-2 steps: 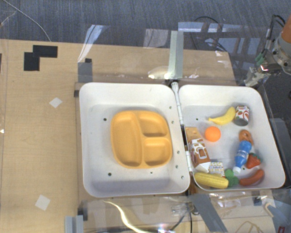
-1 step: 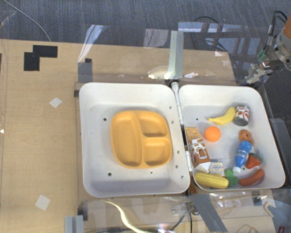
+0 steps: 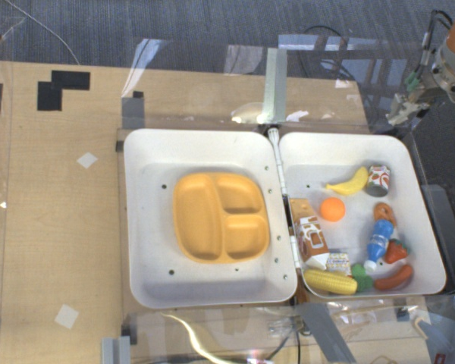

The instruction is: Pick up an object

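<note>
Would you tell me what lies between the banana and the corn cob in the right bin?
In the camera view, the orange ball and the brown snack box lie between the banana and the corn cob.

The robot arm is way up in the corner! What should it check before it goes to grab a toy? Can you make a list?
1. Gripper away from the bins: ok, it sits beyond the right bin's far corner.
2. Nothing between its fingers: cannot tell, too small and blurred.
3. Toys to pick: ok, all in the right bin.
4. An easy one standing apart: ok, the orange ball has bare floor around it.
5. Corn easy to grab: not ok, it's crowded against the near wall.
6. Yellow tray: ok, alone in the left bin.
</note>
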Available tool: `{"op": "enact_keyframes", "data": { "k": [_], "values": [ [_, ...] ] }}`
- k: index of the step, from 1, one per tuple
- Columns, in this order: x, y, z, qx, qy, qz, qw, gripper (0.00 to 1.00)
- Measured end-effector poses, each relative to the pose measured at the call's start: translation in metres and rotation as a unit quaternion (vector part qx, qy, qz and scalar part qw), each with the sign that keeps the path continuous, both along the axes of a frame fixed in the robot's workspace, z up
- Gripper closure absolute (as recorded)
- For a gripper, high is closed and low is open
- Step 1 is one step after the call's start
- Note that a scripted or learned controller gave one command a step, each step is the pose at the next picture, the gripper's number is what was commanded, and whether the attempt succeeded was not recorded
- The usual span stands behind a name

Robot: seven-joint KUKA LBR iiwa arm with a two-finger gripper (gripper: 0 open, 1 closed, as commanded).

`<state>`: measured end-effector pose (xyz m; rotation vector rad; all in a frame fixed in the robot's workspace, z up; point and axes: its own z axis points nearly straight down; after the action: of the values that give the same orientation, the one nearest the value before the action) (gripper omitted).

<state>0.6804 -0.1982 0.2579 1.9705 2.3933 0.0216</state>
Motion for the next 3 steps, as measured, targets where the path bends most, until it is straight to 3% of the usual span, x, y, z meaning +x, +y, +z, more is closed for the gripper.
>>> {"op": "enact_keyframes", "data": {
  "k": [3],
  "values": [
    [0.006, 0.003, 0.041, -0.0060, -0.012, 0.011, 0.9998, 1.00]
  ]
}}
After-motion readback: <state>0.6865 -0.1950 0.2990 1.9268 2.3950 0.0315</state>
